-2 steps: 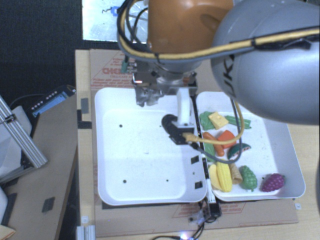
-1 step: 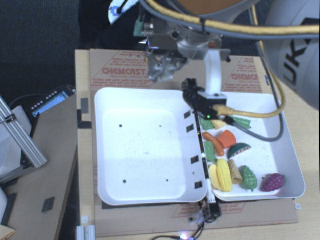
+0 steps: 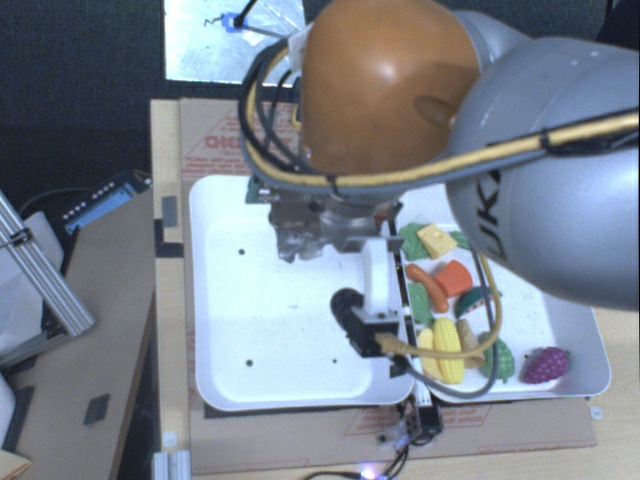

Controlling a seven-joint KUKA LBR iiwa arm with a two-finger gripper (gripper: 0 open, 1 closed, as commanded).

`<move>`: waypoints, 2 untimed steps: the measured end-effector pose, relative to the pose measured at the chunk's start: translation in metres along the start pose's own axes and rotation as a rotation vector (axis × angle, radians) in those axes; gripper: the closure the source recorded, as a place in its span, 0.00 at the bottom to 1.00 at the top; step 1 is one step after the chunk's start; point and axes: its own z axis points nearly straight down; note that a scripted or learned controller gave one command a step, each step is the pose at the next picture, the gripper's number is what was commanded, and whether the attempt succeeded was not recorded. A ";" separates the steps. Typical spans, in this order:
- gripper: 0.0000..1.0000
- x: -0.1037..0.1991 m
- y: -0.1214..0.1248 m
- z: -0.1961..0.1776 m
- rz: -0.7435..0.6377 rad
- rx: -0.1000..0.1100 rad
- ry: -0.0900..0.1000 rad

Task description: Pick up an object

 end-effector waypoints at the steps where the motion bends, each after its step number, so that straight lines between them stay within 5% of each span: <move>1: 1.00 -0.096 0.003 0.007 0.009 -0.012 0.002; 2: 1.00 -0.004 0.001 0.165 -0.009 0.000 0.003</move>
